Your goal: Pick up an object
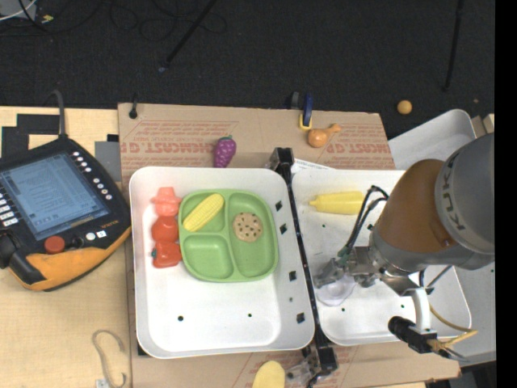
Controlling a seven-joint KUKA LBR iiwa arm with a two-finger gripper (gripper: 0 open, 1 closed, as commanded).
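Two bins: green tray [229, 246] left, yellow corn [338, 203] right, beside arm [428, 217].

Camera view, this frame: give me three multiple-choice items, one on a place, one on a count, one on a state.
1. Where is the cookie?
A. in the green tray
B. in the right bin
C. on the cardboard

2. How many compartments does the green tray have?
A. two
B. three
C. five

3. How does the corn cob lie?
A. standing upright
B. hanging over the bin rim
C. on its side in a compartment

Answers: 1 A, it sits in the tray's right compartment. 2 B, three hollows show. 3 C, it rests slantwise, flat in the upper-left hollow.
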